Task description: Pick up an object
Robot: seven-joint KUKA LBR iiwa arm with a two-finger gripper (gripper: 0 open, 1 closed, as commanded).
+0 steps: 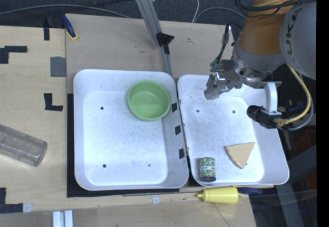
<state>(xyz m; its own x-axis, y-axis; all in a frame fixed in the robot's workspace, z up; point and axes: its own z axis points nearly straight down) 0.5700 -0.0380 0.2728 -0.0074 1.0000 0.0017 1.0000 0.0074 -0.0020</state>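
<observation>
My gripper (212, 92) hangs over the far left corner of the right bin (221, 123), pointing down, with nothing visible between its fingers. A small green can (207, 168) lies near the right bin's front edge. To its right lies a tan wedge-shaped piece (240, 154). A green bowl (148, 100) sits upright at the back of the left bin (113, 138). The gripper is well apart from all of these.
A yellow bottle (222, 195) lies on the bench just in front of the right bin. A clear plastic container (20, 146) lies at the far left. A grey pole (149, 10) slants across the back. Cables loop around the arm's wrist.
</observation>
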